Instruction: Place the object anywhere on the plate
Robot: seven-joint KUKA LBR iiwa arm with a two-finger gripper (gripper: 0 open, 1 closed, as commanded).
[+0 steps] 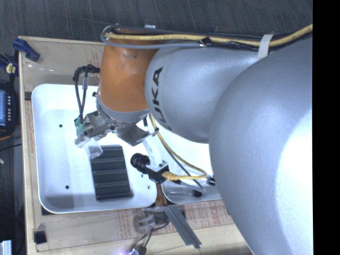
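Observation:
A dark ribbed rectangular block lies flat in the left white bin, towards its near right side. My gripper hangs low over the bin, just above the block's far left corner. The orange band and grey wrist sit right behind it. A small translucent piece shows at the gripper's tip, touching or almost touching the block's far edge. Nothing is seen held in the gripper.
The big grey arm covers most of the right side, so just a near-left strip of the right bin shows. Cables loop under the wrist. A blue clamp sits at the bench's far left corner.

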